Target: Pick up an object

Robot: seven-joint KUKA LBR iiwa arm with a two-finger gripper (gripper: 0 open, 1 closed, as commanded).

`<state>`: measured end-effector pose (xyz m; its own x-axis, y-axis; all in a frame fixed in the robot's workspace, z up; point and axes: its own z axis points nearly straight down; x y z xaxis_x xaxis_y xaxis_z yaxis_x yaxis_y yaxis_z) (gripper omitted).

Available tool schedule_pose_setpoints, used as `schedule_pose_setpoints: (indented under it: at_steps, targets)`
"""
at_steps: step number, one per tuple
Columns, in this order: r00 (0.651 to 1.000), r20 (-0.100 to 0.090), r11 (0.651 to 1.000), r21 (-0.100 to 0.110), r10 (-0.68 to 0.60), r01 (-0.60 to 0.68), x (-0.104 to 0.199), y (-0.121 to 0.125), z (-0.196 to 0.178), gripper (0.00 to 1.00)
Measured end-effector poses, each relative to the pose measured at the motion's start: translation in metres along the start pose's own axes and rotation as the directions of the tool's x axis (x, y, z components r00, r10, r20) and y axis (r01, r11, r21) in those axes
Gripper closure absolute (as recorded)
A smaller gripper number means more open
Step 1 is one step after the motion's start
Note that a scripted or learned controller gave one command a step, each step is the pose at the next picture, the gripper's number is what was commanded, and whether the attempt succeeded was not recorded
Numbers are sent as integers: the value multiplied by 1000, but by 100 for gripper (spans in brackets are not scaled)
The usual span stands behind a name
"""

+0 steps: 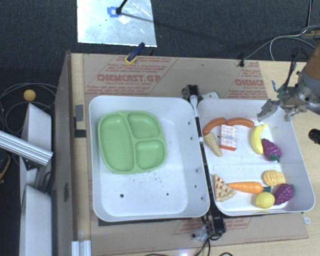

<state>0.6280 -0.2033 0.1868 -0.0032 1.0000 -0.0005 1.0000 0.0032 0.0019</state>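
The right bin (298, 159) holds several toy foods: a curved sausage (228, 123), a cone (212, 143), a red and white carton (229, 137), a banana (257, 138), purple grapes (271, 149), corn (273, 177), a carrot (246, 186), a pizza slice (221, 187), a lemon (264, 200) and a second bunch of grapes (284, 193). My gripper (278, 111) hangs over the bin's far right corner, just up and right of the banana. Its fingers are spread open with nothing between them.
The left bin (176, 196) holds a green divided plate (132, 141). A black clamp (192, 93) sits at the far end of the seam between the bins. Cables run along the bench behind the right bin.
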Motion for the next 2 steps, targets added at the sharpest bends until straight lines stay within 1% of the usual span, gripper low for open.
schedule_pose_setpoints:
  at_steps: [1, 2]
  targets:
    - [1000, 0, 1000, 0, 0, 0, -3, 2, 103, 0]
    - [1000, 1, 1000, -4, -2, 2, -3, 4, 91, 100]
